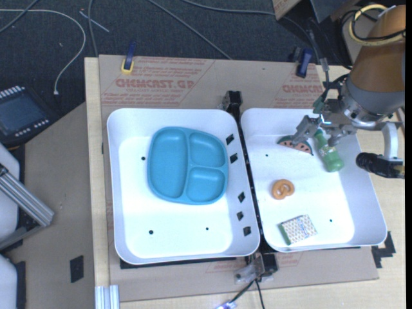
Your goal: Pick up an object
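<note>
- My gripper (314, 134) hangs over the far part of the right bin (360, 230), its fingers spread apart and pointing down.
- I see nothing held between the fingers; one points toward the watermelon slice (296, 145), the other toward the green bottle (332, 159).
- The watermelon slice lies on the bin floor just beside the gripper, toward the bin's middle divider.
- The green bottle lies just on the gripper's other side; I cannot tell whether a finger touches it.
- Nearer to me in the same bin sits a small orange pretzel (282, 189), apart from the gripper.
- Closer still, near the front rim, lies a small patterned packet (298, 228).
- The left bin (129, 230) holds a blue divided plate (188, 165), well apart from the arm (380, 63).
</note>
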Motion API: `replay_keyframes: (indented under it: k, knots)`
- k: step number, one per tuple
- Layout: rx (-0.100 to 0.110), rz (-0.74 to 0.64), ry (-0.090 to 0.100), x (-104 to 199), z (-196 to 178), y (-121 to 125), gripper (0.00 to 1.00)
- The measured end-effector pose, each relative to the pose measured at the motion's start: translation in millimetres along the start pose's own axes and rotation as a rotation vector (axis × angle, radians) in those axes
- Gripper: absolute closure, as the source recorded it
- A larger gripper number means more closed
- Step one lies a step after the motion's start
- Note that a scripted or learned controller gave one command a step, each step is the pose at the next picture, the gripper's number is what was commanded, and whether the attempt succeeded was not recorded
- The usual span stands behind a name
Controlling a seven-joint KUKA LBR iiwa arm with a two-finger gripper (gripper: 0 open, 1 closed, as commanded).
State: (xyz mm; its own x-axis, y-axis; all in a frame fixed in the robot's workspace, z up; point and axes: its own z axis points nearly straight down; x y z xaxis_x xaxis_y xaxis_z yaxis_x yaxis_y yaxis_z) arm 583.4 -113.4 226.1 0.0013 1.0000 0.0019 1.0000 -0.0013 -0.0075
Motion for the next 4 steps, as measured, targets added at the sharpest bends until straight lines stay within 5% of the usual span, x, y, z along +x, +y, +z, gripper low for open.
replay_keyframes:
  k: [2,3,4]
  knots:
    - [0.0,-0.001,0.001,15,121,-2,0.0]
    - [-0.008,0.0,-0.001,14,106,0,1.0]
    - [-0.013,-0.002,-0.002,14,62,-2,1.0]
